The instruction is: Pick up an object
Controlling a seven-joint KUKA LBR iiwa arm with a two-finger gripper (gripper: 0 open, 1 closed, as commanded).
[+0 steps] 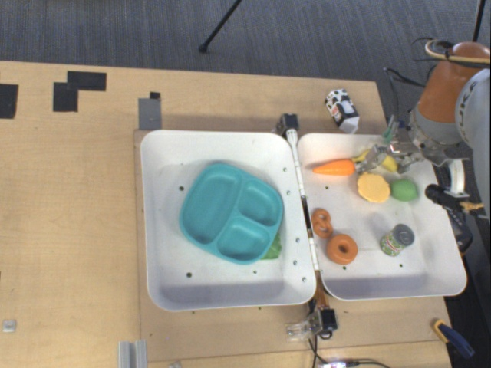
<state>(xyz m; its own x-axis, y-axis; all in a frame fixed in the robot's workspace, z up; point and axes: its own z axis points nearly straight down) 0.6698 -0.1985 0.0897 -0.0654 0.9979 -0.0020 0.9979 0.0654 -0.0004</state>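
Note:
The right bin (430,274) holds an orange carrot (334,168), a yellow round piece (374,188), a green ball (404,190), two brown doughnuts (321,221) (342,248) and a small can (397,239). My gripper (386,156) is low over the bin's far right part, just right of the carrot's tip and above the yellow round piece. A small yellow object (393,165) lies partly hidden under it. Nothing is seen lifted.
The left bin (165,282) holds a teal divided plate (232,211) with a green item (271,251) peeking from under its near corner. A black-and-white patterned object (341,107) stands on the bench beyond the right bin. The arm (449,90) covers the right bin's far right corner.

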